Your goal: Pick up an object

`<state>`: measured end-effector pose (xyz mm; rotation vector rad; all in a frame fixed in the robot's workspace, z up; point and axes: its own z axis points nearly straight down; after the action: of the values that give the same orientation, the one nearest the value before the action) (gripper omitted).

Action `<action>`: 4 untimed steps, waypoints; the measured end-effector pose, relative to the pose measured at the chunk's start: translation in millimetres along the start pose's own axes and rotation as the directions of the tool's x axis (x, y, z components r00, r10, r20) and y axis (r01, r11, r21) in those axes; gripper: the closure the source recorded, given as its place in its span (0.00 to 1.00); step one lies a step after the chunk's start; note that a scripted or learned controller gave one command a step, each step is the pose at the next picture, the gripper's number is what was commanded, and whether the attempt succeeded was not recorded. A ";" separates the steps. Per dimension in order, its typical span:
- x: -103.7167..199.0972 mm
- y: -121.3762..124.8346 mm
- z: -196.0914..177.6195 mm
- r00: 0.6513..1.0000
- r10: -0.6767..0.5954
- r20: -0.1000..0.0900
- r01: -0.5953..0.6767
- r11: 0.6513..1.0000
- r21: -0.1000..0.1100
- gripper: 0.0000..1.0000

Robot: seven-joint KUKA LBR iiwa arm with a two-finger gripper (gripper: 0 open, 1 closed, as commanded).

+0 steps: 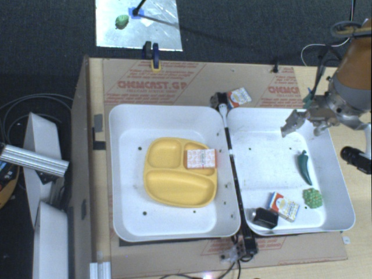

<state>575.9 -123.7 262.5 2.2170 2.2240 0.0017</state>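
Cardboard under the bins reads "CHEMCAST GP" in red, while in the right bin [334, 156] a dark green pepper [304, 167] lies lengthwise, tip toward the far rim, below the released tool [307, 122]

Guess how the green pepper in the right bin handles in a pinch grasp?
The green pepper looks long, narrow and tapered, so it may pivot or slip unless pinched across its middle. It looks smooth, probably slick. It lies flat, apart from the end effector, and could roll sideways if nudged.
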 end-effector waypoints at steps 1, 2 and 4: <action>-76.2 13.5 43.8 1.000 0.003 0.002 -0.003 1.000 0.001 0.00; -82.8 24.5 177.9 1.000 0.002 0.001 -0.002 1.000 -0.001 0.00; -82.1 18.3 158.8 1.000 0.000 -0.001 0.000 1.000 0.003 0.00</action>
<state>594.8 -205.8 103.7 2.2189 2.2260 -0.0012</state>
